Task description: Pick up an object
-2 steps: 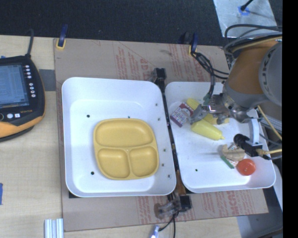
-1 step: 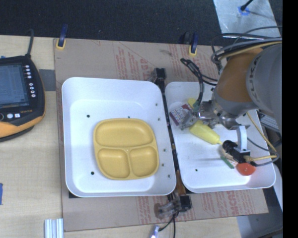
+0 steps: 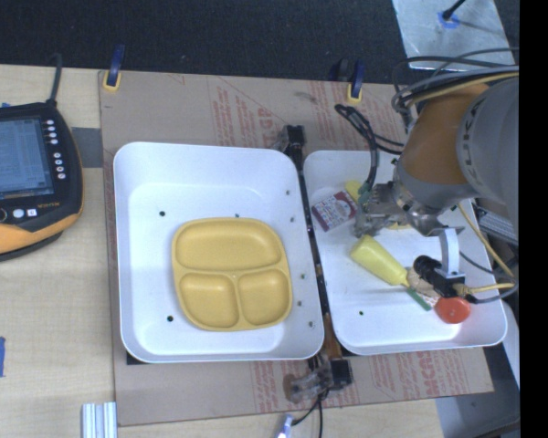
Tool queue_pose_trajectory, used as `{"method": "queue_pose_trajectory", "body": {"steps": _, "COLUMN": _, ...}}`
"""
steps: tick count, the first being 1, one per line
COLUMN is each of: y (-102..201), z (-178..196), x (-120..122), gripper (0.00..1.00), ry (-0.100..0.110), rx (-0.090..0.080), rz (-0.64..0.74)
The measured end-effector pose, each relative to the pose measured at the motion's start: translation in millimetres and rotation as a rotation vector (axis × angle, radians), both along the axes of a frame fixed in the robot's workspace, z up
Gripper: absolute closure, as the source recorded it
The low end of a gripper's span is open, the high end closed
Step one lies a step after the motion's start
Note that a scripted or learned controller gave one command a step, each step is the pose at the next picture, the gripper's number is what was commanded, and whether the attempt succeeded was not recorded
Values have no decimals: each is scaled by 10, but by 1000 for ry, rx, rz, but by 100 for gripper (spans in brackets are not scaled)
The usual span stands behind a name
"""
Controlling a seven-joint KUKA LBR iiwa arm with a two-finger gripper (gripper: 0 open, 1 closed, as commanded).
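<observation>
In the right bin [image 3: 384, 331] a yellow cone-shaped object [image 3: 379, 260] lies slanted near the middle. A small red-and-white packet [image 3: 331, 211] rests by the bin's left wall, with a small yellow piece [image 3: 352, 191] just behind it. A red round object [image 3: 453, 311] sits at the front right, and a thin tan stick with a green tip [image 3: 420, 292] lies beside it. My gripper [image 3: 386, 213] hangs low over the back of this bin, between the packet and the yellow cone. I see nothing held in it.
The left bin [image 3: 137, 245] holds a yellow divided plate [image 3: 230, 272]. A tablet-like pendant [image 3: 23, 176] lies on the bench at far left. The arm's grey and orange body [image 3: 457, 144] covers the right bin's back right corner.
</observation>
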State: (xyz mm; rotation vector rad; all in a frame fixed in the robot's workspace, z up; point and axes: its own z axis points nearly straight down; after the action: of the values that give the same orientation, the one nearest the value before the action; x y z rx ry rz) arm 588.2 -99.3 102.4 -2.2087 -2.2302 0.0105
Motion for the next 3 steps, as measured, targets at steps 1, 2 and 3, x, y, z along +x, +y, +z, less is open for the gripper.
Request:
{"method": "queue_pose_trajectory", "body": {"steps": 1, "y": 0, "z": 0, "x": 0, "gripper": 0, "ry": 0, "rx": -1, "rz": 1}}
{"method": "queue_pose_trajectory", "body": {"steps": 2, "y": 131, "z": 908, "x": 687, "gripper": 0, "ry": -7, "rx": 3, "rz": -6}}
{"method": "queue_pose_trajectory", "body": {"steps": 3, "y": -134, "z": -66, "x": 703, "gripper": 0, "ry": -11, "rx": 2, "rz": -6}}
